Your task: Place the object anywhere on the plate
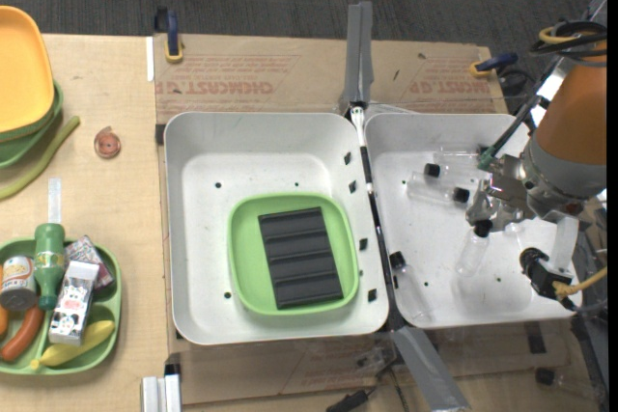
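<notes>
Beside gripper (480,219) in right bin (425,299): clear object (473,256), touching unclear.

"CHEMCAST GP", upside down, on cardboard (319,77)

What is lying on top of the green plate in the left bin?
A dark ribbed rectangular object lies flat on the green plate, covering its middle. The plate surface beneath it is hidden.

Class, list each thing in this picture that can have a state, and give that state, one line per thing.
Green plate, left bin: upright, bearing a dark ribbed block.
Clear bottles, right bin: lying on their sides.
Gripper: low over the right bin, above the bottles.
Left bin: holds the plate.
Green bottle, side tray: standing upright.
</notes>
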You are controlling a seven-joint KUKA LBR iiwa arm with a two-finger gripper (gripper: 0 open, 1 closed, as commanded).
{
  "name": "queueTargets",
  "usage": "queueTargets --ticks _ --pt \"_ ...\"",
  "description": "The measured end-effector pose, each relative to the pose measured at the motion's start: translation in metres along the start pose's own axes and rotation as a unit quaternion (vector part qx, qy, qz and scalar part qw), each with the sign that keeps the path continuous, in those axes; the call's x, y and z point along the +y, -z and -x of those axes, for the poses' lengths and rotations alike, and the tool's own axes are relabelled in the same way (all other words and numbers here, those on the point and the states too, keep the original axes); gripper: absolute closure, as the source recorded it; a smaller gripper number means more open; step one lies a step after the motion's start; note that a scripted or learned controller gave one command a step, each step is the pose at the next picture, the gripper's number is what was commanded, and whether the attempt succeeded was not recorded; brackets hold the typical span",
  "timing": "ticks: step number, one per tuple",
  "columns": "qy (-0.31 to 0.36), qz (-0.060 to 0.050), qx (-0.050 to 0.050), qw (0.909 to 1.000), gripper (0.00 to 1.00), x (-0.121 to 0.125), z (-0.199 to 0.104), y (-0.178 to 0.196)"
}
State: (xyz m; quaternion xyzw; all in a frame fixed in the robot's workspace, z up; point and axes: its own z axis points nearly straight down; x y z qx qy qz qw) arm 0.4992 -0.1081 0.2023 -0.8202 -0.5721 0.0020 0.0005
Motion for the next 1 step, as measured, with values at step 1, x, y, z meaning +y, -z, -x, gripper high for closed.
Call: queueTargets --ticks 1 --pt "0.0 0.0 0.0 1.0 0.0 0.0 0.0001 0.0001"
